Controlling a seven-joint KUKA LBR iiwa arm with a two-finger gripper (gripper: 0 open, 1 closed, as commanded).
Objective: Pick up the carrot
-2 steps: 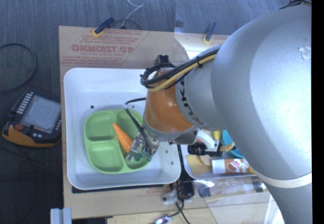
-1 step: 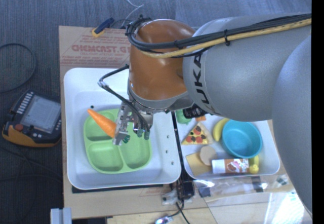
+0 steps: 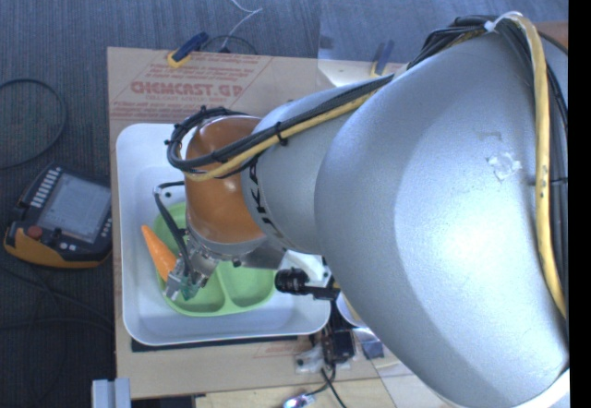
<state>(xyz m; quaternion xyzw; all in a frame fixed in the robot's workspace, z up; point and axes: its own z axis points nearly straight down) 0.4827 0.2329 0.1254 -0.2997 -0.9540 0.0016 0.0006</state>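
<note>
Looking down at a slant, we see the big grey KUKA arm (image 3: 434,212) fill most of the right and centre of the frame, its orange band (image 3: 220,180) sitting left of centre above the wrist. Black and yellow cables (image 3: 277,134) run along the arm's upper side and loop around the band.

Below the band, the gripper (image 3: 185,282) points down into the shallow white plastic bin (image 3: 134,212) at the lower left of the frame. We cannot tell how its tip stands, since it is small, dark and blurred against what lies under it, and we see nothing clearly caught in it.

The slim orange carrot (image 3: 157,251) lies inside that bin, on the left edge of a light green divided plastic plate (image 3: 231,291). It runs slantwise from upper left to lower right, and its lower end comes just beside the gripper; whether the two touch is unclear to us.

The bin rests on a tan cardboard sheet with red printed lettering (image 3: 185,88), which covers the counter in the upper middle of the frame. A small blue and yellow clip (image 3: 187,47) sits at the sheet's top edge. At the far left of the frame, on the dark grey carpeted floor (image 3: 55,28), lies an orange and grey handheld control pendant with a screen (image 3: 63,217).
</note>
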